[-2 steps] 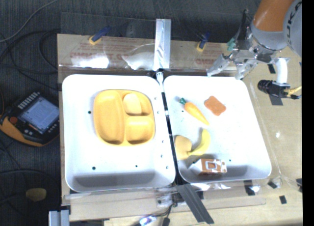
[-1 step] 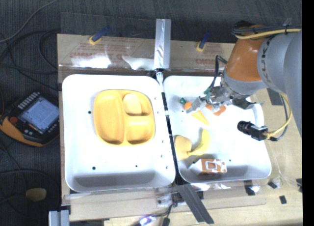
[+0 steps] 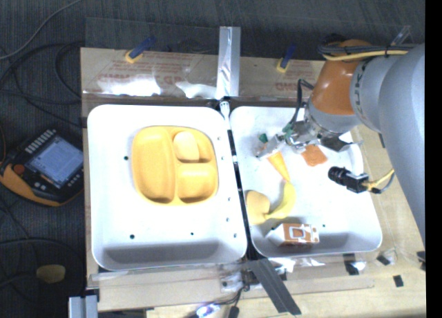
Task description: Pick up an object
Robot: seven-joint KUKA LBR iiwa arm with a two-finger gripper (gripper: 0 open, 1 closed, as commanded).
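My gripper [image 3: 271,144] is low in the right bin [image 3: 359,220], near its upper left part, with the grey arm and orange band [image 3: 334,92] behind it. Just below the gripper lies an orange wedge [image 3: 278,164]. A flat orange piece [image 3: 314,155] rests to its right, partly under the wrist. A yellow banana-shaped toy [image 3: 275,204] lies lower, by the bin's left wall. A small brown and white box [image 3: 298,234] sits near the front wall. A small green item [image 3: 263,137] shows at the gripper's tip.
The left bin [image 3: 110,227] holds a yellow divided tray [image 3: 175,164]. A black connector with a cable [image 3: 347,178] hangs over the right bin's right side. A handheld pendant [image 3: 43,166] lies on the floor at the left.
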